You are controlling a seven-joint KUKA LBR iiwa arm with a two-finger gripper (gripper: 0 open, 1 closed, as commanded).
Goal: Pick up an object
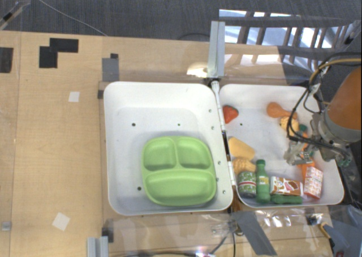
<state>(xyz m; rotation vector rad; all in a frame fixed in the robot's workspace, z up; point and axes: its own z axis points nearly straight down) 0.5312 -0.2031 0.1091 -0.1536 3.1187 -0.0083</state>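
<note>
The right bin point(266, 94) holds several toy food items. A red piece point(230, 114) lies near its left wall and an orange-brown piece point(276, 109) near the back. A yellow wedge point(240, 148) sits above a tan piece point(243, 164). Along the front stand a can point(246, 184), a green bottle point(261, 180), a printed box point(285, 185) and a red-and-white carton point(313, 181). My gripper point(296, 153) hangs low over the bin's right half, just above the carton, with a small orange item point(306, 152) close beside it.
The left bin point(164, 100) holds a green divided plate point(179, 170). A thin ridge point(220, 131) separates the two bins. The arm's orange band point(346, 103) and black cables point(300, 111) hang over the right bin's far right side. A metal post point(216, 52) stands behind the bins.
</note>
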